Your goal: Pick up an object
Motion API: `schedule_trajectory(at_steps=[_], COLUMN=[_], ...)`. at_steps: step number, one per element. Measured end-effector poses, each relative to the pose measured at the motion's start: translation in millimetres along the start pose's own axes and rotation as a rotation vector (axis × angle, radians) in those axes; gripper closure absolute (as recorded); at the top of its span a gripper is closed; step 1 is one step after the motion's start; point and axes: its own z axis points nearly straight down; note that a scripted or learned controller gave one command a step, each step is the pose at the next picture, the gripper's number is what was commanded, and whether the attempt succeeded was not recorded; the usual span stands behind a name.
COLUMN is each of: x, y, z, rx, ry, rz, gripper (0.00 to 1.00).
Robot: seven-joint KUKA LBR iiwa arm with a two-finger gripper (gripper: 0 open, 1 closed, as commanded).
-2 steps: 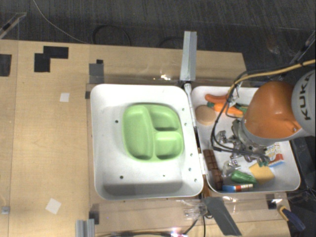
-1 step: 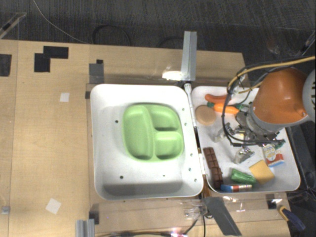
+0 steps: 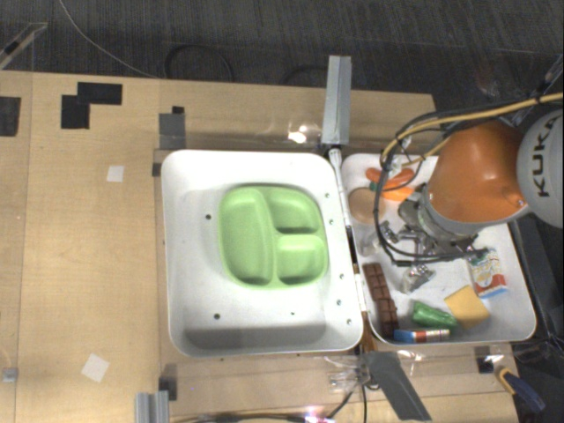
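The arm's orange band (image 3: 474, 176) rides highest toward the camera, over the right bin (image 3: 525, 322), and it covers the wrist so that the gripper (image 3: 421, 270) shows as dark metal and cables beneath it; whether it is open or closed, or has hold of anything, cannot be told. No one object is marked out for picking. Nearest the gripper lie a brown bar (image 3: 381, 293) along the bin's left wall, a green piece (image 3: 434, 314), a yellow block (image 3: 466, 306), a blue-and-red marker (image 3: 421, 334) by the near wall, a small carton (image 3: 487, 273) to the right, and a tan disc (image 3: 361, 204) and an orange piece (image 3: 393, 176) at the far end. The left bin (image 3: 189, 236) holds a green tray (image 3: 270, 234). The things are crowded: I judge a descent could land between two, nudge them apart and close on nothing, or pinch the bar against the wall.
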Motion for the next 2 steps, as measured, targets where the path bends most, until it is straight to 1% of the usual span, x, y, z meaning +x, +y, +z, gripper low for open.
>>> schedule_trajectory(at_steps=[1,2], x=[-6.0,-83.4], y=[-1.1,-68.1], z=[-14.7,-126.3], rx=[0.009,-0.002], ry=[-0.015,0.0], rz=[-0.003,0.147], gripper=[1.0,1.0])
